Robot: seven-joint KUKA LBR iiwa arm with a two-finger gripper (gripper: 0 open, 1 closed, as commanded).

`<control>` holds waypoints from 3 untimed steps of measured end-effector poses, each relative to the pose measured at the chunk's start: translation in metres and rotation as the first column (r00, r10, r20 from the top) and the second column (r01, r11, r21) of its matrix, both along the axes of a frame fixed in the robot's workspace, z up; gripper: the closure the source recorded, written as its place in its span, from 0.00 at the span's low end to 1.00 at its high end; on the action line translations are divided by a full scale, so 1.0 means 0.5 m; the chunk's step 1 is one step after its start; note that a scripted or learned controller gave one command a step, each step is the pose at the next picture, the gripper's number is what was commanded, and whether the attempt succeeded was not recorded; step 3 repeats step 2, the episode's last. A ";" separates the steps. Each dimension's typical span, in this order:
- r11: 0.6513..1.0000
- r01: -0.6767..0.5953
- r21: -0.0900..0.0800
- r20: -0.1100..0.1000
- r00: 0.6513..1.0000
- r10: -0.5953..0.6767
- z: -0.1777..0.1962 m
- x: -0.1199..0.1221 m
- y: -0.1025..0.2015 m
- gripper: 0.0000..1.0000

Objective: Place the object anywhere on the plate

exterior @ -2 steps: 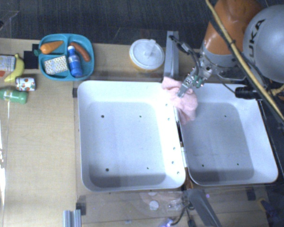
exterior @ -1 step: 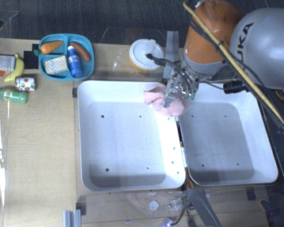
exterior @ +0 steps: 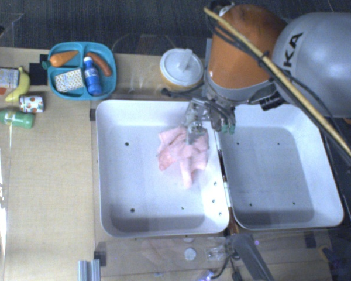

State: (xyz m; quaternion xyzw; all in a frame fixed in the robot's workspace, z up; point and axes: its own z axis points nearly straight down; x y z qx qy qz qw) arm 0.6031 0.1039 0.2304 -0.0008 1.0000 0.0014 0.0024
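The object, a crumpled pink cloth (exterior: pixel 181 153), lies in the left bin (exterior: pixel 123 174), toward that bin's right wall and somewhat nearer its far edge than its near one. It spreads loosely, with one narrow fold trailing toward the near edge, which suggests it is resting slack on the bin floor or at most gathered at its top. The end effector (exterior: pixel 197 134) sits directly over the cloth's upper right part, touching or nearly touching it; this looks like the moment of a grasp or a lift from the bin. Whether the fingers are closed on the fabric I cannot tell, since the wrist body hides them from above.

No ordinary plate is evident. The nearest candidate is the blue divided plate (exterior: pixel 107 56) on the surface beyond the left bin's far left corner, already carrying toy food (exterior: pixel 64 58) and a small blue bottle (exterior: pixel 92 75). If that is the target, the cloth sits well apart from it, and the placing is not yet done.

The arm (exterior: pixel 316 51) reaches in from the right, crossing above the far edge of the right bin (exterior: pixel 281 180). Its orange band (exterior: pixel 240 45) hangs just beyond the far edge where the two bins meet, and the wrist points steeply down into the left bin. A white lidded cup (exterior: pixel 181 68) stands on the surface just beside the band.
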 end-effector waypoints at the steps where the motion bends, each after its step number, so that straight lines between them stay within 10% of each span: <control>1: 1.000 -0.001 0.000 -0.002 1.000 0.001 -0.009 -0.055 0.087 1.00; 2: 1.000 0.000 0.000 -0.001 1.000 0.000 -0.009 -0.055 0.086 0.00; 3: 1.000 0.000 0.000 -0.001 1.000 0.000 -0.009 -0.055 0.086 0.00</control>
